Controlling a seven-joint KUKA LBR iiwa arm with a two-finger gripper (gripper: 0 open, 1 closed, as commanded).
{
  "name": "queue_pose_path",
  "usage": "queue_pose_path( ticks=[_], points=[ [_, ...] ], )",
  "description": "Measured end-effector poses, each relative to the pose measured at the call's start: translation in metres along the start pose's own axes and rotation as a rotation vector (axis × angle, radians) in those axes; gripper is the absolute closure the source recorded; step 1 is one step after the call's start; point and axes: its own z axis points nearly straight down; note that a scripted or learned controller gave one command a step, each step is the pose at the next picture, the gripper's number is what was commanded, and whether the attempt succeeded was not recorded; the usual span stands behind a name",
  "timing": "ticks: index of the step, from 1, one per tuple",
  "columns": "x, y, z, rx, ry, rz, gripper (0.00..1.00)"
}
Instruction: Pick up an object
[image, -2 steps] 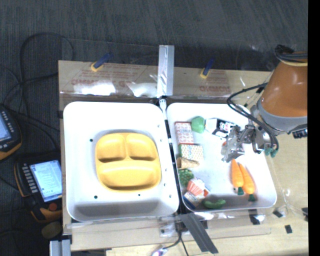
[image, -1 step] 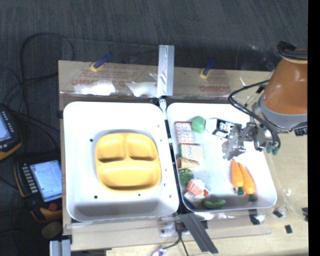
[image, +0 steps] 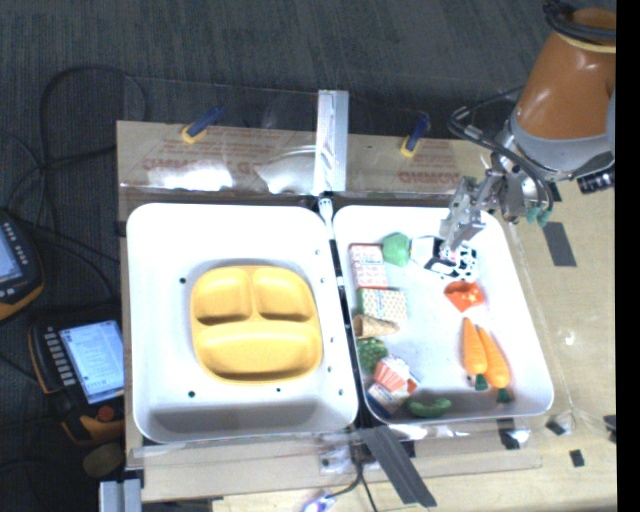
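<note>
The grey arm with its orange band (image: 568, 85) reaches in over the far right corner of the surface (image: 580, 330), and its gripper (image: 456, 240) hangs above the far end of the right bin (image: 530, 330). How far its fingers stand apart cannot be told, nor whether anything sits between them. Just under the gripper tip lies a black-and-white spotted toy (image: 458, 262), with a green round toy (image: 397, 248) a little to its left. Toward the near side from the spotted toy sits a small orange-red piece (image: 464, 295), and further toward the near right corner lie two carrots (image: 484, 356) side by side, touching. Along the left wall of this bin stand two small printed boxes (image: 375, 285), then a tan piece (image: 375, 325), a cluster of green peas (image: 371, 351), a red-and-white striped carton (image: 393, 377) and a dark green pod-like toy (image: 430, 406) at the near edge. The left bin (image: 160, 250) holds a yellow compartment tray (image: 256, 320), lying flat in its middle. Two clamps with yellow and blue handles (image: 203, 124) grip the far edge of the surface.
</note>
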Motion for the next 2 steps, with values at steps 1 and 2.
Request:
queue_pose_path(
  ticks=[1,2],
  points=[
    [-0.001,-0.0001,-0.0099,0.002,-0.004,0.0,1.0],
    [-0.0021,-0.0002,-0.0199,0.004,-0.009,0.0,1.0]
  ],
)
